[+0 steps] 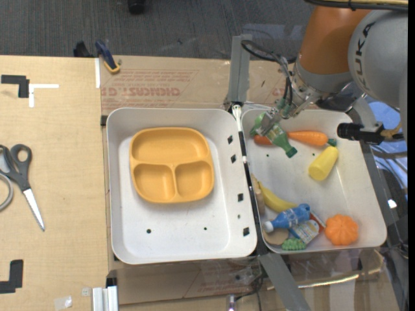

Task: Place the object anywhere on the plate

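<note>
Pincer (275, 117) clamped on green bottle (280, 139), well right of yellow plate (172, 164).

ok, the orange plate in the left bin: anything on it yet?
Empty. All three compartments of the plate show bare orange. The toys, such as the carrot and banana, lie in the right bin.

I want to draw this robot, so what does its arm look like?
The arm is fat, round and smooth grey, with a big orange band above the wrist. Dark letters are printed on the grey shell. A yellowish cable runs across the top, and thin dark wires hang by the small metal gripper.
</note>
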You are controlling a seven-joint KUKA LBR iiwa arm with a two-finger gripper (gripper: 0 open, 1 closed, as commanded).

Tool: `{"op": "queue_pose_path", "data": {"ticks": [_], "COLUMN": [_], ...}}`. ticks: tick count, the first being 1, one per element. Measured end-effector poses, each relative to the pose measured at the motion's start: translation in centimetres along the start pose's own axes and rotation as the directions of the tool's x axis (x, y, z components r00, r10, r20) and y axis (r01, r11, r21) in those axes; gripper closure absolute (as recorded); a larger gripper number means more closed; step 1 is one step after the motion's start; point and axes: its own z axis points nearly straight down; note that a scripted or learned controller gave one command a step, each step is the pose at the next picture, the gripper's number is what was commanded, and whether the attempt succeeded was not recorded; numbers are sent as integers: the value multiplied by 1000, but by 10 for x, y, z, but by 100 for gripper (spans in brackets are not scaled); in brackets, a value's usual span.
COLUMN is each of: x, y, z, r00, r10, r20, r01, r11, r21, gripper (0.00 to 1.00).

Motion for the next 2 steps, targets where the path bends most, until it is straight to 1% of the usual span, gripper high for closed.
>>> {"op": "queue_pose_path", "data": {"ticks": [1, 2], "x": [58, 105], "y": [29, 72], "z": [-46, -13], "r00": [1000, 990], "r10": [-21, -142], "r20": [-1, -2], "r01": [21, 142], "r11": [1000, 990], "r21": [-2, 0], "gripper": [100, 100]}}
